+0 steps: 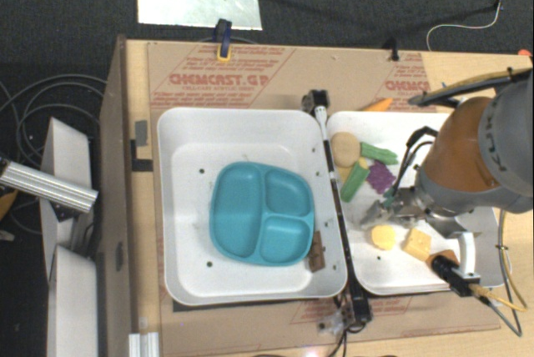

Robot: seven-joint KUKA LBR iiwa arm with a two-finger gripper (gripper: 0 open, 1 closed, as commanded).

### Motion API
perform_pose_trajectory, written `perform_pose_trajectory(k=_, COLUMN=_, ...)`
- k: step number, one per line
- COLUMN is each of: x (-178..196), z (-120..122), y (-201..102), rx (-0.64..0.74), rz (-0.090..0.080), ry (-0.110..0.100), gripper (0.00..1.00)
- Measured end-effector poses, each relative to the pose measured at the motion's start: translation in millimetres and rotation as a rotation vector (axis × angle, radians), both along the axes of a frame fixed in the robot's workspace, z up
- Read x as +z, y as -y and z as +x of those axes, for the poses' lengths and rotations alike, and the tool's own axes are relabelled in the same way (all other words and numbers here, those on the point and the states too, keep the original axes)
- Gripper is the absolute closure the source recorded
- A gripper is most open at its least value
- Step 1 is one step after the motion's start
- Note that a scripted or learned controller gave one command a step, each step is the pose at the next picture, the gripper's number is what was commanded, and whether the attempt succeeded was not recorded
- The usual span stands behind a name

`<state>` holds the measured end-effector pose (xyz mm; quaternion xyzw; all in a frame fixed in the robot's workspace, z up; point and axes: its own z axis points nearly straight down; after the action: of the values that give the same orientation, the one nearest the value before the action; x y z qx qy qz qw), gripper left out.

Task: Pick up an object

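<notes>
Dark carpeted floor surrounds a cardboard-topped bench (250, 67) carrying two shallow white bins side by side.

Left bin (188, 138): holds one teal divided plate (260, 213), three compartments, lying flat near centre; a small brown piece (317, 251) rests against the right wall.

Arm (476, 155): grey, orange band, reaching in from the right and hanging over the right bin, covering much of its right half.

Right bin (367, 276): holds small toy-food items. Far side: beige round piece (345, 149), green strip (380, 153), purple piece (381, 177), green pod (354, 179). Near side: yellow round piece (384, 238), with a yellow wedge (417, 243) just beside it on the right.

Gripper (388, 209): low over the bin, between the purple piece and the yellow round piece. Whether its claw is open or closed cannot be told, nor whether anything is between it.

Handling, judged: the yellow round piece lies closest below the claw. It looks light, smooth and rigid, likely plastic, and may roll or slip. Best taken across its widest middle, squarely from above, clear of the wedge.
</notes>
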<state>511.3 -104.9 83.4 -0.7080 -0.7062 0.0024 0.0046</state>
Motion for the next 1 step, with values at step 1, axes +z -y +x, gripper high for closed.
perform_pose_trajectory(k=1, x=0.3, z=-26.2, y=-1.5, rx=0.002, rz=-0.002, ry=0.007, gripper=0.0)
